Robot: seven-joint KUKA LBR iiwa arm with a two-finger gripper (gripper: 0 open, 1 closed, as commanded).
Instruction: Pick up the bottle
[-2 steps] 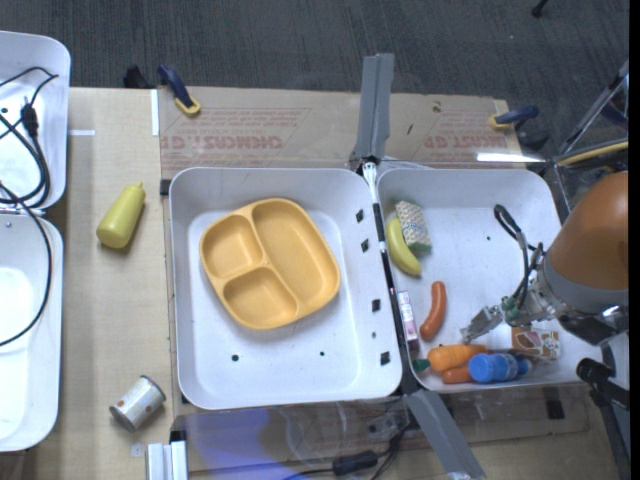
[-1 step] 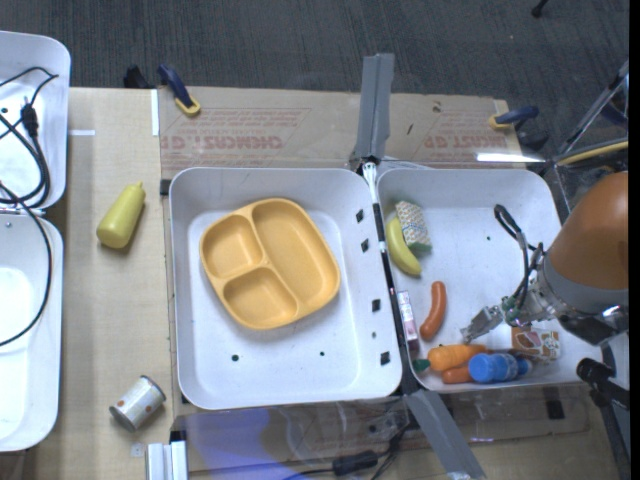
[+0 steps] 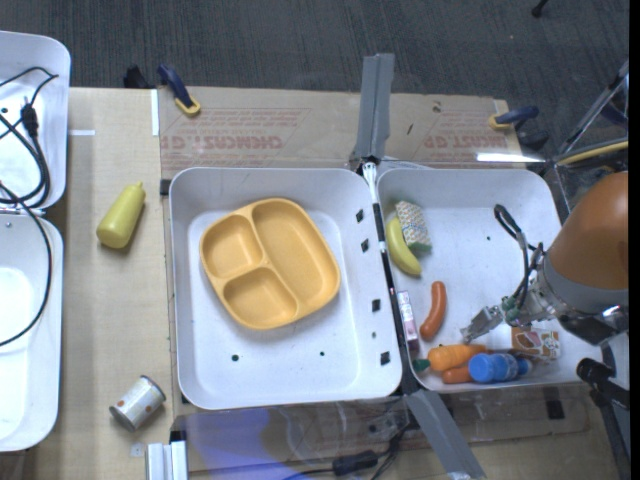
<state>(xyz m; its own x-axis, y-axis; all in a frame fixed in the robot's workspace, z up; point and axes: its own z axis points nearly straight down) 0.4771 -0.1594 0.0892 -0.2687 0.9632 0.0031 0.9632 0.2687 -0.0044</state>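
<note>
Two white bins sit side by side on the desk; the left bin carries a yellow divided plate, the right bin toy food. At the right bin's near edge, the blue bottle lies on its side, long axis roughly left to right, though which end is the cap is unclear. The end effector hangs just behind it, slightly left; whether its fingers are spread cannot be told. An orange carrot lies at the bottle's left end.

divided plate in left bin; bottle, carrot in right bin
</note>
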